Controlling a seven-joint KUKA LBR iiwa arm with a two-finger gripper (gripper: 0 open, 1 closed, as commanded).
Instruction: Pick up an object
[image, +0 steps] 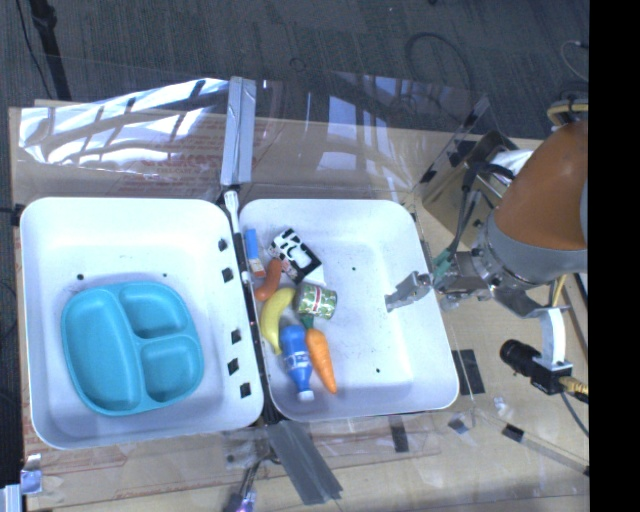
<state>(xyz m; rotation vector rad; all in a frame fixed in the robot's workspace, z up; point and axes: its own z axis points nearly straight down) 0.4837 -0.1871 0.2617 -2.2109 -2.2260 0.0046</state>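
Over the right bin's (400, 385) right edge, the gripper (408, 291) is hovering; whether it is apart or together, I cannot tell. Banana (273, 316), carrot (320, 360), blue bottle (295, 363) and green can (316, 301) are lying clustered along that bin's left edge.

Claw (408, 291) hovers over right bin (390, 225), beside clustered toys (296, 315).

Dark grey carpet (300, 40) lies beyond the wooden bench (120, 480), under bright glare.
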